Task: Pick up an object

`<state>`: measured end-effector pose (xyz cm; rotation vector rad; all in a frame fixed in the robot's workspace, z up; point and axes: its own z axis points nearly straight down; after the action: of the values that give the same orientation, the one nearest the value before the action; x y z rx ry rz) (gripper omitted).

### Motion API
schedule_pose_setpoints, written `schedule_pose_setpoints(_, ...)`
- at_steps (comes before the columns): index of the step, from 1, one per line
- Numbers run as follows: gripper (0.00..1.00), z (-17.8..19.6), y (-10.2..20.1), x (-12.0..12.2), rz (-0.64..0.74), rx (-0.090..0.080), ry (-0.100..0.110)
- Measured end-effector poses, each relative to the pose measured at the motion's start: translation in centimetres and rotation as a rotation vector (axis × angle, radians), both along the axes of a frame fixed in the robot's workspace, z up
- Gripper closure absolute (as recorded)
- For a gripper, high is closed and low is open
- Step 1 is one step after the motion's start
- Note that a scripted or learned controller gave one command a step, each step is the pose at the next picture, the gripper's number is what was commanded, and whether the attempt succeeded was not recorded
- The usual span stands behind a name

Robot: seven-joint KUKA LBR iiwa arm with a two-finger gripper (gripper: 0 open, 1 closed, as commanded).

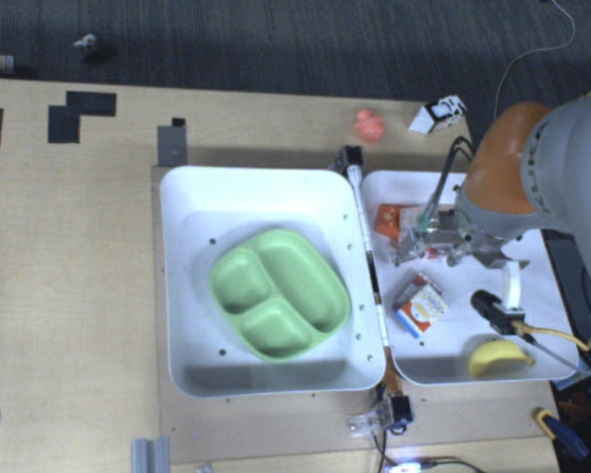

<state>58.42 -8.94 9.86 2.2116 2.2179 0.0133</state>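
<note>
The gripper hung over the right bin near a red packet; its state was unclear.

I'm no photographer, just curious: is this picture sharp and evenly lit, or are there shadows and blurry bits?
Camera view: lighting is soft and even; the green tray casts a faint shadow in the left bin. The arm, close to the lens, looks blurred, and the small packets in the right bin are too soft to read.

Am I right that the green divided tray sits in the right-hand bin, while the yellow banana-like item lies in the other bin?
Not quite: in the camera view the green divided tray sits in the left-hand bin, while the yellow item lies in the right-hand bin.
</note>
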Motion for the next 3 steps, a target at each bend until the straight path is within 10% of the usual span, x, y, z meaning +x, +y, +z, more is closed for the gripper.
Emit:
schedule_pose_setpoints(1, 1.00, 1.1, 0.1, 0.1, 0.002, 0.001, -0.004)
schedule_pose_setpoints(2, 0.00, 1.1, 0.1, 0.1, 0.002, 0.001, -0.004)
schedule_pose_setpoints(3, 0.00, -1.1, 0.3, -3.2, -0.001, -0.001, 0.004)
